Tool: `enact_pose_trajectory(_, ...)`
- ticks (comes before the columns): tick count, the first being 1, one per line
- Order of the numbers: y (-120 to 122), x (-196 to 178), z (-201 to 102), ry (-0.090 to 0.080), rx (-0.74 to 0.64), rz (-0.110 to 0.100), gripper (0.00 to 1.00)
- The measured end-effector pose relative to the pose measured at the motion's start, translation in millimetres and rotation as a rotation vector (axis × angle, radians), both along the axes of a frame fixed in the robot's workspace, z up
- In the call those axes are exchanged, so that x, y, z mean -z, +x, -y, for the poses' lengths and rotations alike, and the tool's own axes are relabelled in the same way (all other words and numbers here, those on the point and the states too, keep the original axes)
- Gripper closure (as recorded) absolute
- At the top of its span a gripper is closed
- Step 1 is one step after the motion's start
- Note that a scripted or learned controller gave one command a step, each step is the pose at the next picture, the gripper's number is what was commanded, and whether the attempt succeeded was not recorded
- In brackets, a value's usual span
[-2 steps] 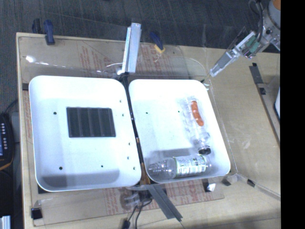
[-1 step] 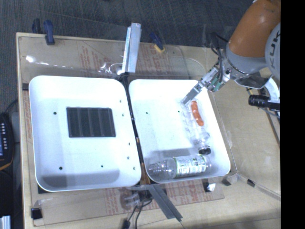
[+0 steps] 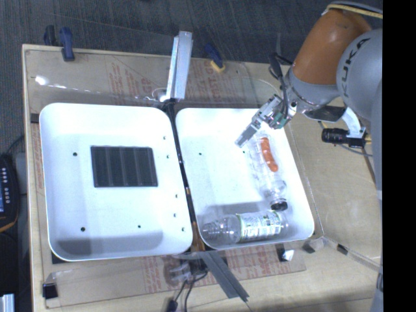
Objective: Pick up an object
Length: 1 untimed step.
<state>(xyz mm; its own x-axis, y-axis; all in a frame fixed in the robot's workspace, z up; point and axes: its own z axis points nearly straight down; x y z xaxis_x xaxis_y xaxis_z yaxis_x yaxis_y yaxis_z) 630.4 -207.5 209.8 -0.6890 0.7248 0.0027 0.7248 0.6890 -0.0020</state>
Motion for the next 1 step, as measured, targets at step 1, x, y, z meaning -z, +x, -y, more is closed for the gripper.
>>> enact_pose_trajectory(1, 7.0, -10.1, -0.3, -0.002, -0.155, 0.004, 0.00)
